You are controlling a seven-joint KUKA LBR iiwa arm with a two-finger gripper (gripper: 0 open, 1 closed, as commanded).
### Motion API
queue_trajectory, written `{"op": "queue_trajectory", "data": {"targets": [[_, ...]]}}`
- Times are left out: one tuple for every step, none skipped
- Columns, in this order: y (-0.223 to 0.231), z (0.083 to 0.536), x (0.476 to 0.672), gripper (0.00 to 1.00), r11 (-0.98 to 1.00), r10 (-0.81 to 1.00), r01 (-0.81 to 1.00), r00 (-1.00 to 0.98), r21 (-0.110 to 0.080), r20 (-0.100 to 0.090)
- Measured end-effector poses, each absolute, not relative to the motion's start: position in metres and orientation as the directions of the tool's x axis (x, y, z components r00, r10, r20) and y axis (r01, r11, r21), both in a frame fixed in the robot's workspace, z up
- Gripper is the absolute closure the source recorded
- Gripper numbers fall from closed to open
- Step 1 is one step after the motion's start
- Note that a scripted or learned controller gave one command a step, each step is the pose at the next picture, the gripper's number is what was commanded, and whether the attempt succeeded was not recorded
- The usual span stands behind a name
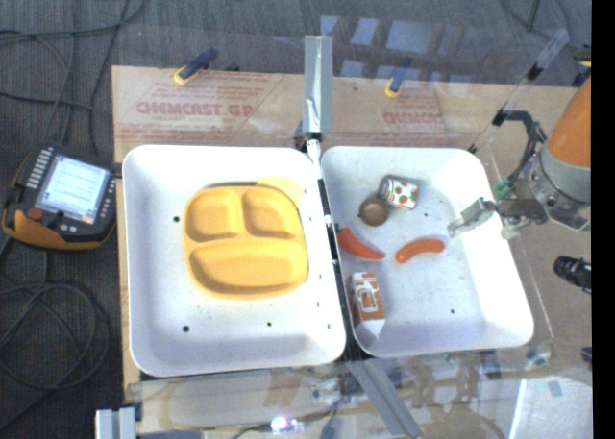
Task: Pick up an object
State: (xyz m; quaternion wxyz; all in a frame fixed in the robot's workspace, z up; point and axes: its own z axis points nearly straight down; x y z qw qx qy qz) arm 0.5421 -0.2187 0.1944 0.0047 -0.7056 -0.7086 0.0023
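The right bin [500, 327] holds several small things. A white and red carton [400, 193] lies near its back, with a brown ball [373, 210] beside it. A red pepper [360, 245] lies by the left wall, and an orange sausage [420, 251] sits in the middle. Toward the front left lies a brown packet [365, 296]. My gripper [483, 216] hangs over the bin's right edge, to the right of the sausage and apart from it. Nothing is seen in its grasp.
The left bin [154, 331] holds a yellow divided tray [248, 240]. A metal divider post [316, 91] stands behind the gap between the bins. A teach pendant [62, 199] lies on the floor at the far left, and cables trail across the carpet.
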Motion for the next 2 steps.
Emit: {"op": "queue_trajectory", "data": {"targets": [[-0.175,0.089,0.580,0.00,0.090,0.996,0.996,-0.090,0.005,-0.005],[-0.197,0.089,0.559,0.00,0.229,0.973,0.973,-0.229,0.012,-0.005]]}}
